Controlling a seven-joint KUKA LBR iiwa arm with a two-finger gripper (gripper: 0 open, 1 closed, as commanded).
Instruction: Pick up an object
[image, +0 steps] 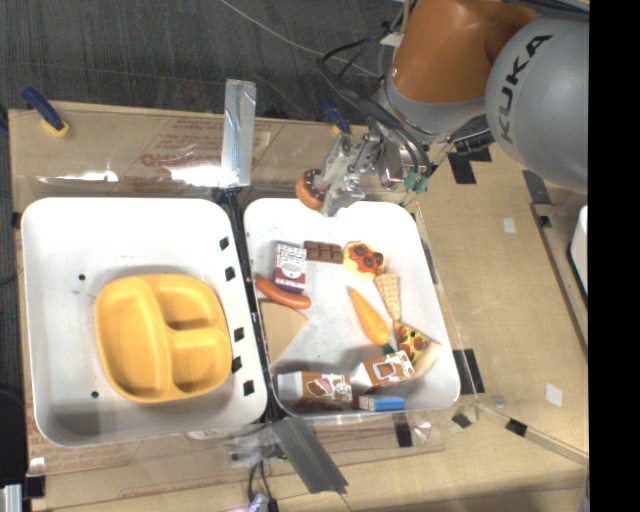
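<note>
My gripper (330, 196) hangs over the far rim of the right bin (432, 300), under the grey and orange wrist. A small brown doughnut-like piece (309, 189) sits at its fingertips, raised over the rim, and the fingers look shut on it. Below in the right bin lie a purple carton (290, 262), a chocolate bar (324, 250), a red sausage (283, 293), a carrot (370, 316), a waffle cone (388, 291), a bread slice (284, 326) and a pizza slice (416, 346).
The left bin (60, 230) holds a yellow divided tray (163, 333). A brown bottle (320, 385) and a blue piece (383, 403) lie along the right bin's near wall. Cables trail from the wrist behind the bins.
</note>
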